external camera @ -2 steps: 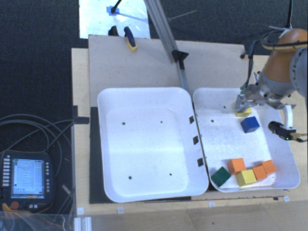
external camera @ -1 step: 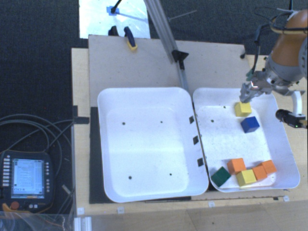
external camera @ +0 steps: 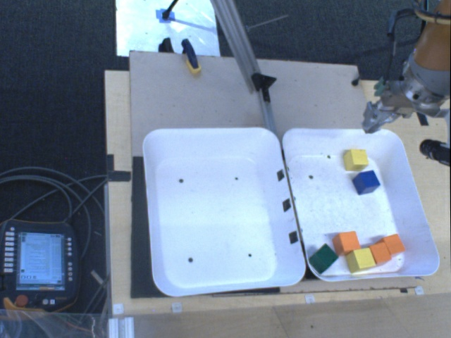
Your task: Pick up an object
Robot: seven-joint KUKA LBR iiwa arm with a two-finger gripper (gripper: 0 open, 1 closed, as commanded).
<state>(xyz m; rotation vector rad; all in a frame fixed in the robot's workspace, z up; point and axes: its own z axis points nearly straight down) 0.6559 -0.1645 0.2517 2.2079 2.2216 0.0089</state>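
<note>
Here, on my screen, the blocks all lie in the right bin (external camera: 416, 210). A yellow block (external camera: 355, 159) sits near the bin's far end, with a blue block (external camera: 366, 182) just beside it on the near side. The rest crowd the near edge of the same bin: a green block (external camera: 323, 258) at the near-left corner, an orange block (external camera: 345, 242) just right of it, a second yellow block (external camera: 361, 260) touching that orange one, then two more orange blocks, one (external camera: 380, 252) against the yellow and the last (external camera: 393, 243) next to it, closest to the right wall.

The gripper (external camera: 373, 120) hangs over the far right rim of that bin, above and a little right of the far yellow block and apart from it. I see nothing between its fingers; whether they are spread or closed I cannot tell from this angle. The grey arm (external camera: 423, 83) with its orange band comes in from the right edge of the picture.

The left bin (external camera: 162, 153) lies alongside, its wall touching the right bin's wall down the middle of the bench (external camera: 211, 90). A slanting metal pole (external camera: 236, 30) crosses the far side of the bench, and a yellow-handled clamp (external camera: 190, 56) grips the bench's far edge. A control pendant (external camera: 39, 263) with a lit screen rests on the dark floor at lower left, its cables looping beside it.
</note>
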